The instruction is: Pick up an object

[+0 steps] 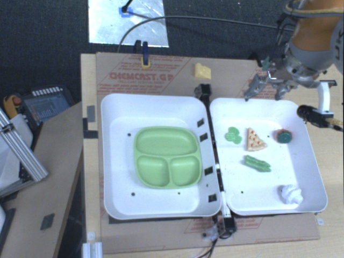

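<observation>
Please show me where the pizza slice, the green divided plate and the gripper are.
pizza slice point(256, 140), camera view, on its middle.
green divided plate point(165, 142), camera view, on its large upper compartment.
gripper point(267, 92), camera view, between its fingertips.

Your arm point(317, 15) is cut off by the top-right edge; the small round item point(284, 136) is perhaps a donut.
</observation>
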Controlling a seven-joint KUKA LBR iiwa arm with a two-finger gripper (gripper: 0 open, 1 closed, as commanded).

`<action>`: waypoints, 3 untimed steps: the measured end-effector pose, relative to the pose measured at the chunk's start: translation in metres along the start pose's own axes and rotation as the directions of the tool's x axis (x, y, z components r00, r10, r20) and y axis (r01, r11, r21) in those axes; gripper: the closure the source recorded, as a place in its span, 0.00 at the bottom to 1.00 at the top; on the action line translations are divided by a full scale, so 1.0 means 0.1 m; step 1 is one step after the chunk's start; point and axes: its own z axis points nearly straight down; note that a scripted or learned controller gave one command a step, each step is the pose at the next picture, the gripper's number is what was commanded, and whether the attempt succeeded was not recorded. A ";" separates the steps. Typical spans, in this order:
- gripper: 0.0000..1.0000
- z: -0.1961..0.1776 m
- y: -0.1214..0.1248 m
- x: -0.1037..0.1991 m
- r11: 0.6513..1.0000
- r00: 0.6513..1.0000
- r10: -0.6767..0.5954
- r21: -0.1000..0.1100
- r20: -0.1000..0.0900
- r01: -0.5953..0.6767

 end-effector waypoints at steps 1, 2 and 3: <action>0.00 0.49 -0.04 0.09 1.000 1.000 -0.002 0.003 -0.001 0.002; 0.00 0.92 -0.01 0.14 1.000 1.000 -0.002 0.003 -0.001 0.002; 0.00 1.45 0.00 0.04 1.000 1.000 0.002 0.003 0.000 -0.002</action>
